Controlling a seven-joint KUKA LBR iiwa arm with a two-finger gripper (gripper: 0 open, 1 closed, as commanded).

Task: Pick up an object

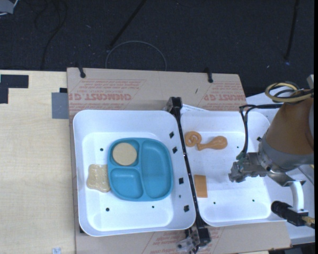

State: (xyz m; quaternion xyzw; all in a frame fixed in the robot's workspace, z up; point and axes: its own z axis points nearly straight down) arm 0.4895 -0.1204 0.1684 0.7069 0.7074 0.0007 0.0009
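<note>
I cannot tell the gripper's [238, 172] opening beside the tan squiggle toy [205, 141] (seemingly soft, light), which I'd pinch mid-body.

left bin [90, 216]: blue tray [148, 181] | right bin [238, 216] | cardboard [148, 89]

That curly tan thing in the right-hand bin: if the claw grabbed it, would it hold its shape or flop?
The curly tan piece looks thin and lies flat on the right bin, so it is probably light. Its coiled end and narrow neck suggest that it might bend or dangle. Being so low, it could slide away rather than lift.
</note>
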